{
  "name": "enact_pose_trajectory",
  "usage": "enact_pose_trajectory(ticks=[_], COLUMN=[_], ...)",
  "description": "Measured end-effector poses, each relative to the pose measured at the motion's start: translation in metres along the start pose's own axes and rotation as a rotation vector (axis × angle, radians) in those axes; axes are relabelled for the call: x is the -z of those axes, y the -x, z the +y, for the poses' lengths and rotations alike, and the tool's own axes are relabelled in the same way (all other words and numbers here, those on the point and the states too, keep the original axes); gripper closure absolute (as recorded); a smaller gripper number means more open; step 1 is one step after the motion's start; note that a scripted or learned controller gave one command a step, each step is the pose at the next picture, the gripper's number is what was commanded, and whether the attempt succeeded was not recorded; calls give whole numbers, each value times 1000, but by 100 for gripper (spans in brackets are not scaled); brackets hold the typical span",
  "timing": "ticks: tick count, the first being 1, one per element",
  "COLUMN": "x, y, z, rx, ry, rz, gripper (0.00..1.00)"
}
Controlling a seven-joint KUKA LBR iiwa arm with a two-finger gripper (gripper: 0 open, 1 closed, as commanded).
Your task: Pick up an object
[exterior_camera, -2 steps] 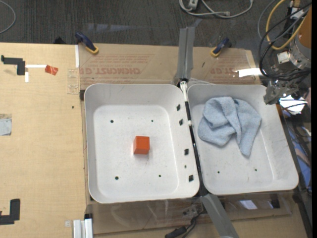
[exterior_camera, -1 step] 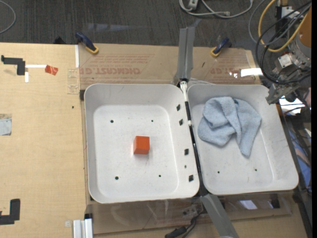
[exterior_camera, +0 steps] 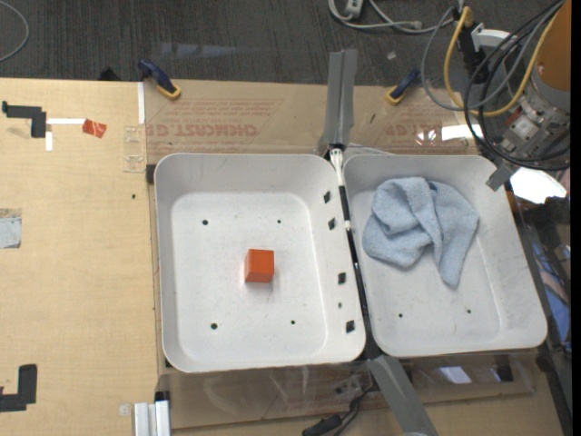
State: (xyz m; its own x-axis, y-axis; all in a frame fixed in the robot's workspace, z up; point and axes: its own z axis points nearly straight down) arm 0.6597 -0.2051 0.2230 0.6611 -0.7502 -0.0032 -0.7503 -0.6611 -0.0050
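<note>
Orange: 1 block [exterior_camera: 260, 266]; blue: 1 cloth [exterior_camera: 422, 228]; 2 bins [exterior_camera: 182, 334].

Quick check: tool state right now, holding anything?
Tool: at the view's right edge, above the right bin; open or shut cannot be told, nothing seen in it.

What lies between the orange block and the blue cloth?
In the camera view, bare white floor of the left bin, then the two bins' meeting rims, separate the orange block from the blue cloth.

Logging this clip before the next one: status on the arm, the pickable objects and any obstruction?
Arm at the far right edge, above the bins. Orange block alone in left bin, untouched. Blue cloth bunched in right bin. Nothing blocking either.
</note>
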Motion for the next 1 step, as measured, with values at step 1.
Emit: enact_pose_trajectory(ticks=[1], x=[-1], y=[-6], z=[5], rx=[293], ry=[1], rz=[3], gripper=[100])
